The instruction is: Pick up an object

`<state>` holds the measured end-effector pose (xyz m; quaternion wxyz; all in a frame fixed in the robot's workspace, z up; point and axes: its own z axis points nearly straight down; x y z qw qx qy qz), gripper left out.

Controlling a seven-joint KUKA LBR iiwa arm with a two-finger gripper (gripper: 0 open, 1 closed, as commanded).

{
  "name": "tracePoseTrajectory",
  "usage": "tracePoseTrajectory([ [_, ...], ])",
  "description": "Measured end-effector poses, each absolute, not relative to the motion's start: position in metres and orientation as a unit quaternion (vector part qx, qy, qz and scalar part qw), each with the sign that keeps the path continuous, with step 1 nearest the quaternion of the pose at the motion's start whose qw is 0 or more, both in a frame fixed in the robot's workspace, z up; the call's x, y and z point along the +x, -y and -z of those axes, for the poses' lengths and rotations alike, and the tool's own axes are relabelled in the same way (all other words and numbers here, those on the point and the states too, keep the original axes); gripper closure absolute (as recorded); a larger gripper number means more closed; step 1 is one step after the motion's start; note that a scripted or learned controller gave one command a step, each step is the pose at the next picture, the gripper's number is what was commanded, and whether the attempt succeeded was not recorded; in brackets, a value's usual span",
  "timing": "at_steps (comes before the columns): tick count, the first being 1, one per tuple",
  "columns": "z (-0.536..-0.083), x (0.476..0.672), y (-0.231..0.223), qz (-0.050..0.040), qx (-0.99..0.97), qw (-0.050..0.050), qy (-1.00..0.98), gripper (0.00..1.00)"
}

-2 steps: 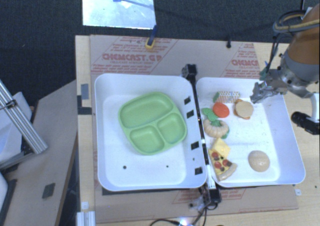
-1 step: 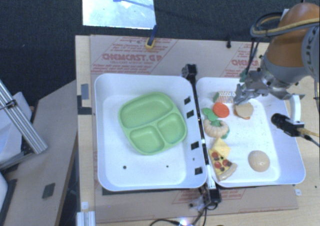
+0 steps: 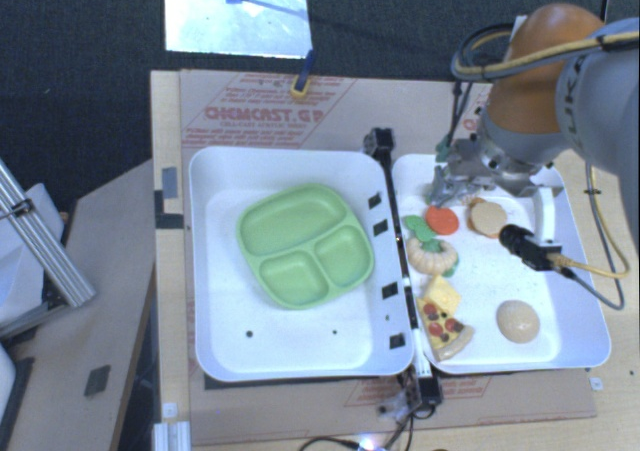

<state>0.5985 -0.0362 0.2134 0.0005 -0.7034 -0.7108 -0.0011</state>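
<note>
The end effector (image 3: 447,191) hovers low over the far end of the right bin (image 3: 585,334), just above the red tomato (image 3: 441,221); whether it is released or clenched, I cannot tell from up here. The tomato looks like the target, so a clean drop straight down, centred, is the call. It's crowded, though: a green leafy piece (image 3: 418,228) touches the tomato, the shrimp (image 3: 432,257) lies just beside, and a bread slice (image 3: 487,216) sits on the other side. Farther off lie the cheese wedge (image 3: 443,294), pizza slice (image 3: 446,329) and egg (image 3: 518,320). The left bin (image 3: 215,344) holds a green divided plate (image 3: 303,244).
</note>
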Motion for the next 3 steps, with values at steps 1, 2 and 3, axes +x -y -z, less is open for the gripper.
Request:
tracePoseTrajectory([
  [1,-0.216,0.596,-0.029,0.0015,-0.703,0.001,0.711,1.00],
  [2,-0.216,0.595,-0.090,0.0017,-0.703,0.001,0.711,1.00],
  [3,-0.216,0.601,-0.112,0.0014,-0.705,0.000,0.710,1.00],
])
